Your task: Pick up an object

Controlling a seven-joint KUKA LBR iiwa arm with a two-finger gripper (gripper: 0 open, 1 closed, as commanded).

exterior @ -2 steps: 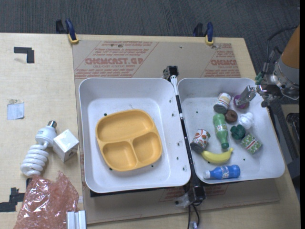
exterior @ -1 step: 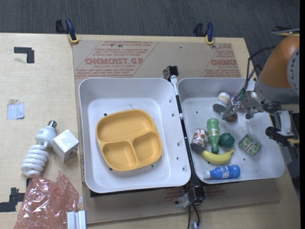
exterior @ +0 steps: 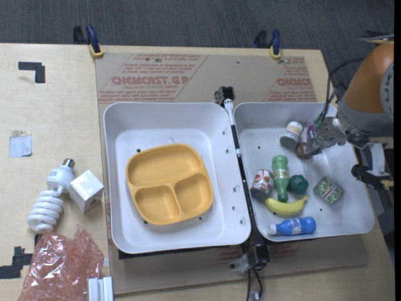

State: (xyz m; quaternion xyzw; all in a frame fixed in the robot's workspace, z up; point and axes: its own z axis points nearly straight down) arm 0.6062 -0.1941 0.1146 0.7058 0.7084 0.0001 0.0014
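On the bench's far left, outside the bins, lie a spiral light bulb [exterior: 50, 200], a small white cube [exterior: 86, 190] touching it, and crumpled pink plastic wrap [exterior: 59, 265] at the front edge. Dark carpet [exterior: 188, 8] runs behind the bench; brown cardboard [exterior: 156, 74], held by clamps, underlies both bins. The left bin [exterior: 116, 121] holds a yellow divided plate [exterior: 169, 184], with bare floor all round it. The right bin [exterior: 360, 221] is crowded at its front: a small printed can [exterior: 262, 182], a green bottle [exterior: 280, 174] upright beside it, a dark green ball [exterior: 298, 184], a banana [exterior: 286, 205] just under them, a blue-and-white bottle [exterior: 292, 226] near the front wall, and a green packet [exterior: 328, 190] toward the right wall. A small jar [exterior: 292, 133] lies near the back. The gripper [exterior: 311, 144] sits low just right of the jar; whether it grips anything, or how its fingers are set, cannot be told. The arm [exterior: 369, 86] crosses the bin's back right corner.
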